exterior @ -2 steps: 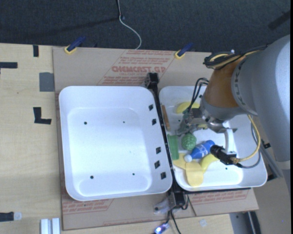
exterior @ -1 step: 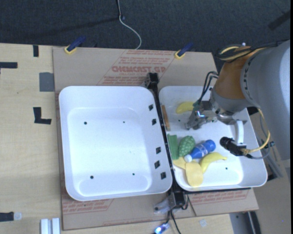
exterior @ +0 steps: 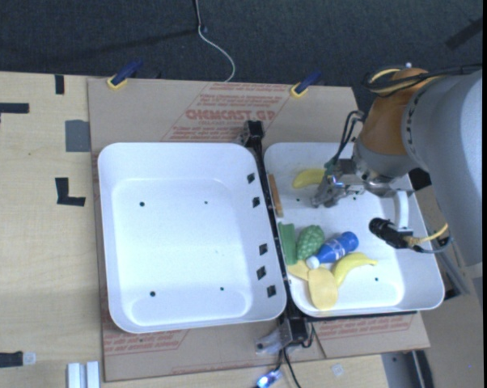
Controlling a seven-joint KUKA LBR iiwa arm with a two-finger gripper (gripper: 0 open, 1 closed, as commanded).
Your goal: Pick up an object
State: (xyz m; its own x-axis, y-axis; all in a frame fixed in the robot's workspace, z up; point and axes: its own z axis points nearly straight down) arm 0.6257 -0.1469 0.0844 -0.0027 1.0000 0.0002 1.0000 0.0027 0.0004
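The claw (exterior: pixel 331 191) hangs low in the right bin (exterior: pixel 389 297), near that bin's far edge and just beside a yellow banana-shaped toy (exterior: pixel 308 177) lying toward its far left corner; whether it is clenched or released I cannot tell. Toward the near edge of the same bin lie a green block (exterior: pixel 286 242), a green knobbly toy (exterior: pixel 311 238), a blue bottle (exterior: pixel 334 249) and a second yellow toy (exterior: pixel 334 275), clustered together. The left bin (exterior: pixel 179 233) sits alongside on the bench (exterior: pixel 33 160).

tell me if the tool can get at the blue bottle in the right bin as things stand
Probably yes. The blue bottle lies on top of the pile with nothing over it, and the tool hangs in the same right bin, just beyond it. The green object beside it may crowd a finger.
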